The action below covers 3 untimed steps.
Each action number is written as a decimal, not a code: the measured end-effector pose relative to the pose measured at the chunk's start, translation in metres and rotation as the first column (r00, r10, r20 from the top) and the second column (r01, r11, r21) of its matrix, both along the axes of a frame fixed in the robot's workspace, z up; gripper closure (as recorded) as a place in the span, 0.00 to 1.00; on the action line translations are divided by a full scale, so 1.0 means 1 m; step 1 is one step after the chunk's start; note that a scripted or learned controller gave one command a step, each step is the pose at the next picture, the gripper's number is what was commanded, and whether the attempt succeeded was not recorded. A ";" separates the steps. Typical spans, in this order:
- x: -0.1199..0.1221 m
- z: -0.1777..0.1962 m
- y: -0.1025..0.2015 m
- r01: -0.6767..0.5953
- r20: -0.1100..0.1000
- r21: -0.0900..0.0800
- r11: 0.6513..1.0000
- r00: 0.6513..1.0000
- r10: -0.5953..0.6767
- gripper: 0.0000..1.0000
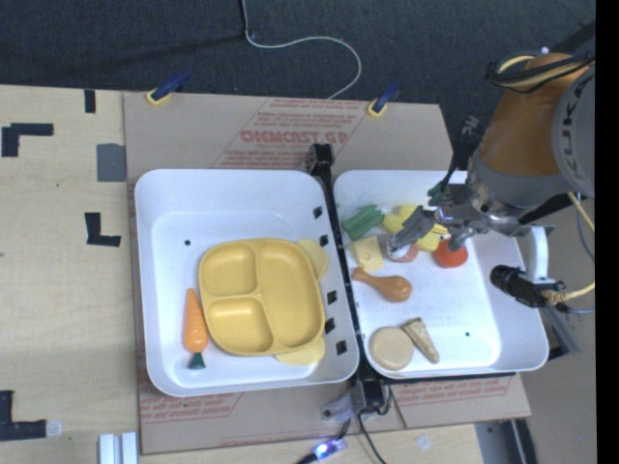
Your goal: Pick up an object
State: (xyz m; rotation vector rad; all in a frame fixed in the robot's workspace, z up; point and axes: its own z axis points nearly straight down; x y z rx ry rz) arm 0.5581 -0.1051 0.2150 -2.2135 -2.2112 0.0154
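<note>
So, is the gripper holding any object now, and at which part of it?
It cannot be told. The gripper is low in the right bin, among the toy foods near a red piece, but no object shows clearly in its grasp.

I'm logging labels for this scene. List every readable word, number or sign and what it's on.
Red print on the cardboard under the bins: upside down and blurred, not readable.
Red print on the cardboard's front edge: too small to read.
Letters on the arm: cut off, unreadable.
</note>
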 end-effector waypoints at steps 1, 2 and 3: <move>0.003 0.008 0.000 -0.003 0.014 -0.002 1.000 1.000 0.003 0.00; 0.010 -0.046 -0.006 -0.002 0.011 -0.003 1.000 1.000 0.002 0.00; 0.008 -0.110 -0.008 -0.002 0.010 -0.002 1.000 1.000 0.002 0.00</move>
